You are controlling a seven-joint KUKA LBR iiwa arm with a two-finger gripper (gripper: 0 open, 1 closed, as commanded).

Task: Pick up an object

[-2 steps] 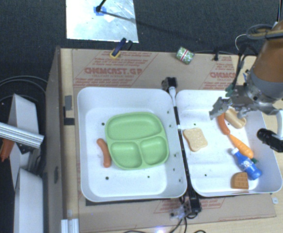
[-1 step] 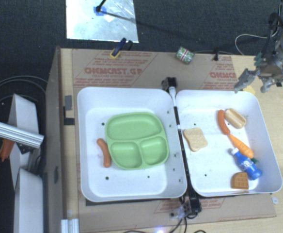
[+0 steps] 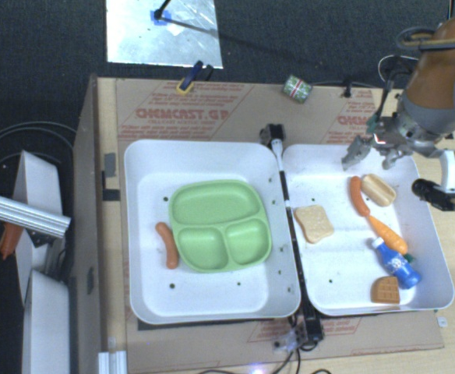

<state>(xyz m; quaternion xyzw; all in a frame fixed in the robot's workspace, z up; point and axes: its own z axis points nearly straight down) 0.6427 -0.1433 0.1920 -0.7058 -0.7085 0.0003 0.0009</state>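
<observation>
My gripper [image 3: 373, 156] hangs over the far right corner of the right bin [image 3: 329, 298], its fingers spread open with nothing between them. Just in front of it lie an orange sausage [image 3: 357, 195] and a tan bun [image 3: 379, 189]. Further forward are a carrot [image 3: 388, 234], a blue bottle [image 3: 395, 264] and a brown cookie [image 3: 385, 291]. A slice of bread [image 3: 315, 223] lies near the bin's left wall.
The left bin [image 3: 146, 170] holds a green divided plate [image 3: 220, 224] and a second sausage [image 3: 167, 245] beside it. A small green can [image 3: 297, 88] and a clip [image 3: 192, 76] sit on the cardboard behind the bins.
</observation>
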